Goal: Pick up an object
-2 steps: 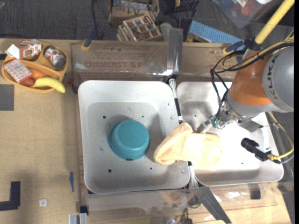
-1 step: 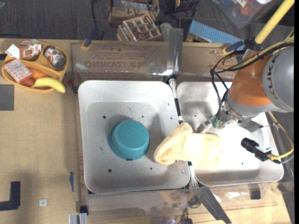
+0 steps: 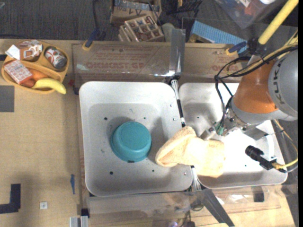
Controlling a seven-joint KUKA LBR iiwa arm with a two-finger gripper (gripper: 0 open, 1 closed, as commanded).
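Yellow cloth (image 3: 191, 154) draped across bin divider, just below-left of gripper (image 3: 214, 130), grip indiscernible

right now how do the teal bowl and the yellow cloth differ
The teal bowl is round and rigid with a clean outline; the yellow cloth is soft, crumpled and irregular. The teal bowl sits wholly inside the left bin; the yellow cloth drapes across the divide between the left bin and the right bin. The teal bowl stands apart from the arm; the yellow cloth lies right by the end effector. Both rest in the white bins.
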